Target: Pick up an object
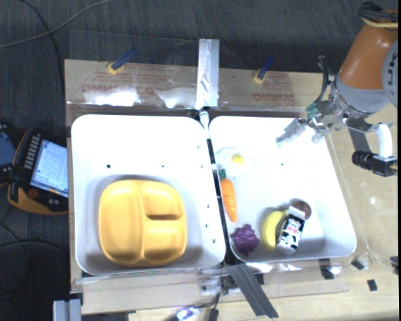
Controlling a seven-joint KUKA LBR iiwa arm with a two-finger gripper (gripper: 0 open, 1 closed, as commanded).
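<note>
The right bin [334, 179] holds an orange carrot [228, 198] along its left wall and a purple grape bunch [244, 237] at the front. Beside the grapes lie a yellow fruit [273, 227], a black-and-white cow-print carton [291, 232] and a small brown item [301, 209]. A tiny yellow piece [237, 158] rests near the bin's middle left. My gripper [298, 138] hangs over the bin's far right corner, well away from all of them, open, with nothing between its fingers.
The left bin [87, 146] contains a yellow compartment tray [142, 221]. A centre divider [214, 179] separates the bins. A clear panel with blue clips stands behind them. A handheld pendant [37, 172] lies off the bench to the left.
</note>
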